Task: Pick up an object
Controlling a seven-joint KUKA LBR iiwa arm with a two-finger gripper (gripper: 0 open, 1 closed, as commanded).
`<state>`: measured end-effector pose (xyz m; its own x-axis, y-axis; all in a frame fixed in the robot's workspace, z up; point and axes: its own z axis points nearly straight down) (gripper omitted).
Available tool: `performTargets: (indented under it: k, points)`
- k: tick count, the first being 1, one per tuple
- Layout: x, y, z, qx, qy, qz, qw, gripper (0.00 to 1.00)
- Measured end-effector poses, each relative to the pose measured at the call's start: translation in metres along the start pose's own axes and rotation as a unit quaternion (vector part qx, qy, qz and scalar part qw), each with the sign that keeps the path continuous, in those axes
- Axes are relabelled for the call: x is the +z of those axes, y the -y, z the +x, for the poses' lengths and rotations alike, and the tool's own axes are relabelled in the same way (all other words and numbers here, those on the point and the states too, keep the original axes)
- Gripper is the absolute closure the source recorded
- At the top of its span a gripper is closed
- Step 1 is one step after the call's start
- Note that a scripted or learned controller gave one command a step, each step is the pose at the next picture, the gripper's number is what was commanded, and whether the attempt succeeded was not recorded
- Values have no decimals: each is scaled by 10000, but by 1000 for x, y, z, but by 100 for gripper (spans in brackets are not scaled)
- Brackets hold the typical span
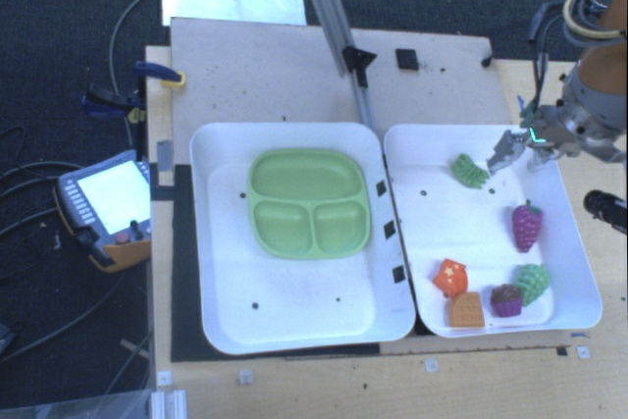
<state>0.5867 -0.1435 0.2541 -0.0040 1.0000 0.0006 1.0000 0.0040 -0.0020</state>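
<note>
Far left, off the bench: a handheld pendant (pixel 106 209) with a lit screen and orange underside is lying on the dark carpet, cables trailing around it. Just beyond the bench's left edge, blue clamps (pixel 126 93) with a yellow tip are sitting at the board's corner.

Left bin (pixel 226 309): a green divided tray (pixel 309 216) is resting near the middle, three compartments showing, nothing sitting in them. A grey pole (pixel 329 5) is slanting down from the top of the view toward the seam between the bins.

Right bin (pixel 432 211): six toy pieces are lying in it. A green ridged piece (pixel 470 171) is sitting near the top, well apart from the others. Purple grapes (pixel 527 225) are lying toward the right wall. Along the lower edge an orange-red piece (pixel 450 277) is sitting just above a tan-orange block (pixel 466 311); to their right a dark purple piece (pixel 506 299) is touching a pale green bumpy piece (pixel 533 282).

Right edge: the arm is reaching in over the bin's upper right corner. The gripper (pixel 510 155) is hanging just beside the green ridged piece, to its right; whether it is touching the piece cannot be told. Fingers too blurred to judge, so the claw's state cannot be told. Nothing is showing between them.
</note>
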Motion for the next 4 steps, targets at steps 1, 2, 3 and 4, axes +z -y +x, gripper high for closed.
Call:
performTargets:
  k: [1,2,3,4]
  points:
    - [-2,-1,0,-3,3,-19,10000,0]
    - [60,-1,4,12,0,1,10000,0]
    - [114,-3,-6,16,6,-7,10000,0]
    - [165,-3,-6,14,5,-10,10000,0]
